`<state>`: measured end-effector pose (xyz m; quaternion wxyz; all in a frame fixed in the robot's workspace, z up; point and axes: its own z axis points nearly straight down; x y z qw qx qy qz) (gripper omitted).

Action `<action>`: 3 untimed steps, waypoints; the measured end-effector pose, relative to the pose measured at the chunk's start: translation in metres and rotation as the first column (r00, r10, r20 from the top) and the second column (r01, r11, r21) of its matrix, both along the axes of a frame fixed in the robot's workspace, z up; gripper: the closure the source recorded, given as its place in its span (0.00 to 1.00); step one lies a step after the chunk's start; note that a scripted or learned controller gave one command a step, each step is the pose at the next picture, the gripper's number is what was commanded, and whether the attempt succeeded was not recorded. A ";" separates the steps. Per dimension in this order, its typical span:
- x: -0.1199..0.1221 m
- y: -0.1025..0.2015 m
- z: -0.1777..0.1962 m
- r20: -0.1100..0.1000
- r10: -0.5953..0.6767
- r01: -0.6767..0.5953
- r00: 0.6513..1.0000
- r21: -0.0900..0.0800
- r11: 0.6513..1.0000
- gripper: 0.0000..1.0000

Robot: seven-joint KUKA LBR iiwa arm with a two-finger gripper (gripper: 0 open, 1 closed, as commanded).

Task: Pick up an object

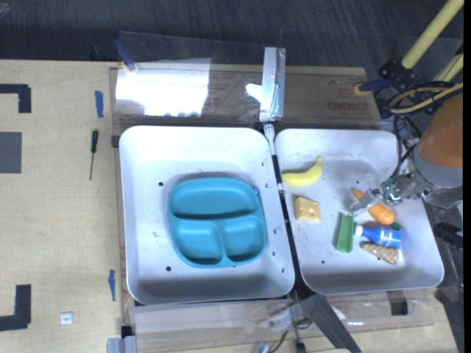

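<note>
While the arm [441, 149] is reaching in from the right over the right bin [412, 274], its gripper [381, 195] is hovering low at the right side of that bin, just above and touching or nearly touching the orange carrot-like piece [381, 213]. Whether the jaws are spread or closed is not something I can tell, since the metal tips are blurring into the clutter beneath them, and nothing is visibly sitting between them. Every candidate object is lying on the bin floor: the banana [305, 174] near the divider, the cheese wedge [307, 209] just below it, the green piece [344, 233] standing beside the blue and white bottle [380, 235], and a tan cone-like item [383, 252] under that. The left bin [140, 160] is carrying a blue divided tray [216, 220]. Judging by this, the approach is looking largely done, while the grasp and the lift are remaining.
</note>
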<state>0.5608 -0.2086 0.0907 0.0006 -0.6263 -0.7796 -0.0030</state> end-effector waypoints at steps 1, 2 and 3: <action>0.001 -0.001 0.011 0.005 -0.003 0.003 1.000 -0.004 1.000 1.00; 0.044 -0.016 0.096 0.012 0.073 -0.073 0.997 -0.012 0.997 1.00; 0.074 0.066 0.110 0.003 -0.080 0.080 0.997 -0.005 0.997 1.00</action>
